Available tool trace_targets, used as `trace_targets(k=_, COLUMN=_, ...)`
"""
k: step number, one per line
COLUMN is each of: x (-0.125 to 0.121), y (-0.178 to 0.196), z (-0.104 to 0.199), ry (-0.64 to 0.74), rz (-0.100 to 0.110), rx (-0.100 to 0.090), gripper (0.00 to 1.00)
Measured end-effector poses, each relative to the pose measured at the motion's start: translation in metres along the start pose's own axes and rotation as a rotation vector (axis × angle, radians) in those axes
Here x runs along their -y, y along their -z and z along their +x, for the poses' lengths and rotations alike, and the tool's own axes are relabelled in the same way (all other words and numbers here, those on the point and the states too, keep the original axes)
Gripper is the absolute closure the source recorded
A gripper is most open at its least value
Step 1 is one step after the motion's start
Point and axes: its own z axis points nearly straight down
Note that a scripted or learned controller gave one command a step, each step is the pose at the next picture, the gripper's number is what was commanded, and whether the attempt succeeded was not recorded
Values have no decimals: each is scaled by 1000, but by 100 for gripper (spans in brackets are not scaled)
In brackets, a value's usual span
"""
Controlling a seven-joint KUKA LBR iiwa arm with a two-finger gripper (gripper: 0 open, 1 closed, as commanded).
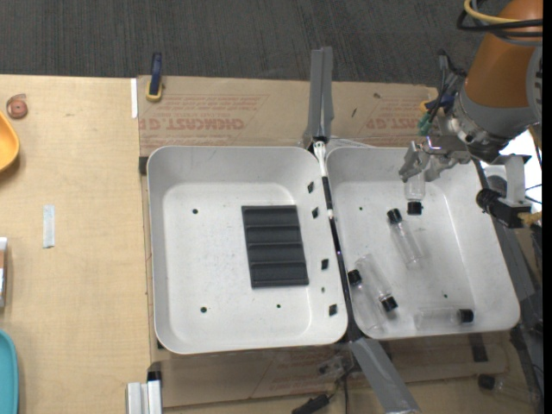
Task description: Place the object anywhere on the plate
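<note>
dark grey carpet floor (216, 24) behind a light wooden bench top (69, 300).

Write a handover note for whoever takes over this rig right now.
Gripper: over the right bin's far side with a clear vial hanging between its jaws.
Plate: dark, ribbed, in the middle of the left bin, nothing on it.
Other vials lie in the right bin.
Done: vial picked.
Left: carry it across and set it on the plate.
</note>
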Motion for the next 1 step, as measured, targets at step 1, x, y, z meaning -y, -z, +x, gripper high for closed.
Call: trace_targets(k=1, x=11, y=-41, z=97, ry=-317, rz=3, rx=1, gripper=100)
